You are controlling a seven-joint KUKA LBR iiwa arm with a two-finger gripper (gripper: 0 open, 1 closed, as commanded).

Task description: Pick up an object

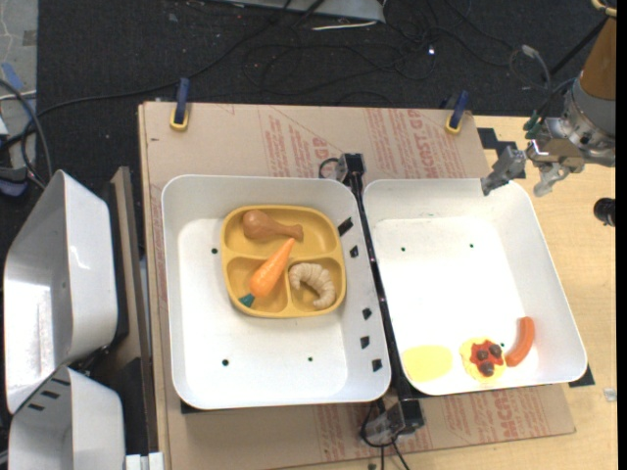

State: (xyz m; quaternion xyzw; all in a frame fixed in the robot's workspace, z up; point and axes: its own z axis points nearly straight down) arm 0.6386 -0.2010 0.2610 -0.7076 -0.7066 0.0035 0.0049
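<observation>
Arm [600,76] was cut off by the frame's right edge, so I saw only the wrist. Small red-and-yellow piece [483,356] near the right bin's [460,213] front edge was too small to identify.

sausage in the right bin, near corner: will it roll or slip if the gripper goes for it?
The sausage looks smooth, rounded and glossy, like hard plastic, so it may well slip or roll between two fingers. Its slight curve should limit rolling. It lies close against the right bin wall, which probably leaves little room for a finger on that side. The gripper hangs above the bin's far corner.
</observation>
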